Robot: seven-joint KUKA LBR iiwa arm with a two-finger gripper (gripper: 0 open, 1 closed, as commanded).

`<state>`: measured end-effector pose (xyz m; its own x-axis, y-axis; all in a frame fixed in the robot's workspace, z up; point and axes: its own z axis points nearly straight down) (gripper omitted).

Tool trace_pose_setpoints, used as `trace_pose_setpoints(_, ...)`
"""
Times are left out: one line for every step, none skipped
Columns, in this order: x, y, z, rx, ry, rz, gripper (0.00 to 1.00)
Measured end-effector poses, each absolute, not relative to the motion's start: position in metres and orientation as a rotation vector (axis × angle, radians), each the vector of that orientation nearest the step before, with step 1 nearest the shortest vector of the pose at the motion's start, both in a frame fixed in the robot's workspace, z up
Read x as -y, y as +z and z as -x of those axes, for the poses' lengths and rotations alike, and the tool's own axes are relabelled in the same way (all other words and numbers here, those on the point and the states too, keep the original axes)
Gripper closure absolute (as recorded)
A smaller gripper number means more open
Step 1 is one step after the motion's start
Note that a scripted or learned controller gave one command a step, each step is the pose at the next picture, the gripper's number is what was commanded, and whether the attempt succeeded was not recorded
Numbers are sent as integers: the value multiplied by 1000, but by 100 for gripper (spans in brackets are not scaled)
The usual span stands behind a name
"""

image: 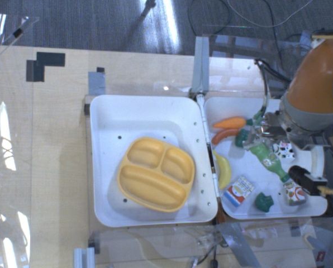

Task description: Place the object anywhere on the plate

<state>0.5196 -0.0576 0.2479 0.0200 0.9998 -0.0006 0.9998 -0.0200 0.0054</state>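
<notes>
Overhead, the yellow divided plate point(156, 173) lay in the left bin point(102, 149), a little toward that bin's near edge, with its three compartments bare. Everything else is placed from that plate.

To the plate's right, past the wall between the bins, the right bin point(233, 102) held the loose items. A banana point(223, 171) lay nearest the plate, just over the dividing wall. Farther right and up from the plate were a carrot point(229, 123) and, just under it, an orange sausage-like piece point(225, 135). A green bottle point(270, 162) lay slanted farther right still, and beside it sat a small black-and-white toy point(283, 149). Right of the plate's lower edge were a small carton point(239, 190), a dark green lump point(263, 202) and a small printed package point(294, 194).

The gripper point(257, 130) hung over the right bin, well right of the plate, above the top end of the green bottle and close to the carrot. Whether it was released or clenched could not be made out, nor whether it touched anything. Which item was the one to move could not be told; none lay on the plate.
</notes>
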Motion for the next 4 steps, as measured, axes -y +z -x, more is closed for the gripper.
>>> trace_pose_setpoints(2,291,-543,-2209,6,-2228,100)
trace_pose_setpoints(-109,200,-541,-2344,2,-2092,100)
trace_pose_setpoints(-108,201,-542,-2342,3,-2093,0)
trace_pose_setpoints(-71,303,-580,-1995,7,-2423,0)
